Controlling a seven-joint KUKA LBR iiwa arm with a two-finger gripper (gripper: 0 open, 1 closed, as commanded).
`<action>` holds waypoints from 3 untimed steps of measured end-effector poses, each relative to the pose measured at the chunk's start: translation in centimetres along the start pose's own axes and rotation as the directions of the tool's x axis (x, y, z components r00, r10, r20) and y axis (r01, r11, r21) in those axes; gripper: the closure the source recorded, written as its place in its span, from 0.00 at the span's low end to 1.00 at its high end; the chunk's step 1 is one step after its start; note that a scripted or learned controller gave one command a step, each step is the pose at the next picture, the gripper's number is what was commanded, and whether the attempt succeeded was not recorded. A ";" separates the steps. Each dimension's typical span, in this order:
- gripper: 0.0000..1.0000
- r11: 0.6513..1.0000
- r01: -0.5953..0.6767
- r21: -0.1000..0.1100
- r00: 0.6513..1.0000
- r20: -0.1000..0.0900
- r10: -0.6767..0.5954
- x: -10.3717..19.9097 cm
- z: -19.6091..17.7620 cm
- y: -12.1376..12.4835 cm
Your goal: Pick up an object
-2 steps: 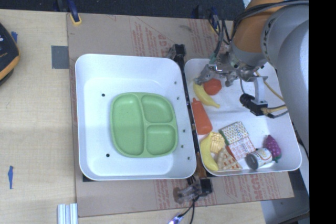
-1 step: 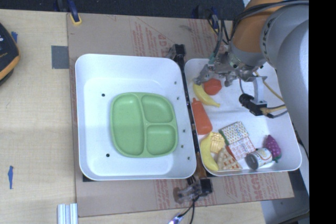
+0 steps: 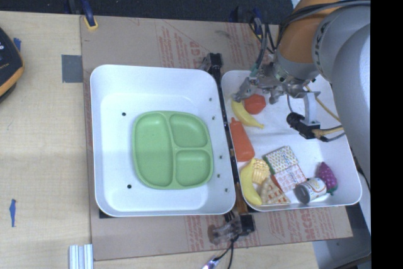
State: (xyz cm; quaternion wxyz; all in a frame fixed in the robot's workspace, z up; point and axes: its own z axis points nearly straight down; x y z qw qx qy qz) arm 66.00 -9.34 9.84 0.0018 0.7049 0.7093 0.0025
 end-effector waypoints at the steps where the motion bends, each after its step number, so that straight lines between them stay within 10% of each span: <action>1: 0.00 1.000 -0.001 0.000 1.000 0.000 0.001 -0.1 0.0 0.0; 2: 0.00 1.000 0.000 0.000 1.000 0.000 0.000 0.1 0.0 0.0; 3: 1.00 1.000 0.003 0.003 1.000 0.002 -0.003 0.0 -0.9 -0.1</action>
